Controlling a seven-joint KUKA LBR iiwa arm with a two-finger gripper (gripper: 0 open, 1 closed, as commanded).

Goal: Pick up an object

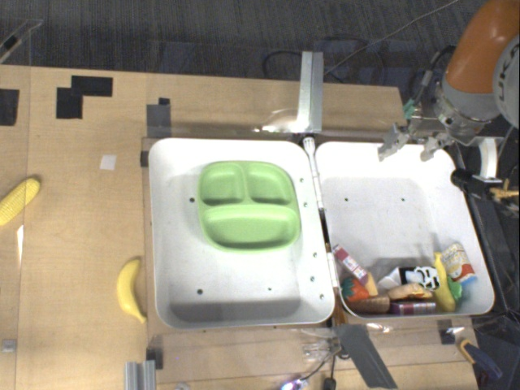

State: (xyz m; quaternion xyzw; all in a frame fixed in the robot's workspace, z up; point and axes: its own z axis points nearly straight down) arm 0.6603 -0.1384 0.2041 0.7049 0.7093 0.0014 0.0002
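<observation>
several toys (406,287) heaped, axes mixed

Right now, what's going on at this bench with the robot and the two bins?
A robot arm reaches in from the right, its gripper open over the far edge of the right bin with nothing between its fingers. A heap of small toys lies in that bin's near corner, away from the gripper. The left bin holds a green divided plate. A toy banana and a toy corn cob lie on the bench. Nothing has been picked up yet.
</observation>
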